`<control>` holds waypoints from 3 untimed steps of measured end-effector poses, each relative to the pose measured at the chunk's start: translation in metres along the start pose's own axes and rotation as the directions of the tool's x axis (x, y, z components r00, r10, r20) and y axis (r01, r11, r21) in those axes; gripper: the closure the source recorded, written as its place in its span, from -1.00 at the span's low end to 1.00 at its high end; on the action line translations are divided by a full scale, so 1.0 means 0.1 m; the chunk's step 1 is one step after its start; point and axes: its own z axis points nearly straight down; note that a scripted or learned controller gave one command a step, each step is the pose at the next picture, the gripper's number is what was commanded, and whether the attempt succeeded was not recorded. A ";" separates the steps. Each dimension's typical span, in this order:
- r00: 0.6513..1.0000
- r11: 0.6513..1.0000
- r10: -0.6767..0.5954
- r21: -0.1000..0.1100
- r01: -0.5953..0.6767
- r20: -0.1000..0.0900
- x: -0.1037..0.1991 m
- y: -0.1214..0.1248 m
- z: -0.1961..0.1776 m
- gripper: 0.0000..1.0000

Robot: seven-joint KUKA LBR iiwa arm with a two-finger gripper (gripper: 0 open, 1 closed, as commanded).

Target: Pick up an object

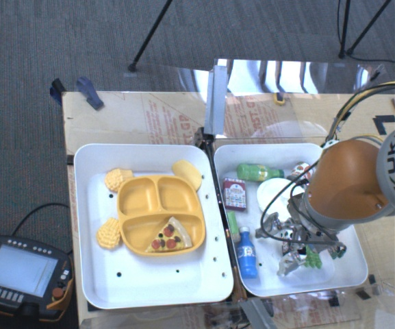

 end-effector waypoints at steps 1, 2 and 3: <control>0.995 0.995 -0.099 0.000 0.099 0.002 -0.03 -0.68 -0.01 -1.00; 0.996 0.996 0.092 -0.001 -0.092 0.002 0.13 -0.26 0.00 -1.00; 0.999 0.999 0.051 -0.002 -0.051 0.001 0.07 -0.84 0.00 -1.00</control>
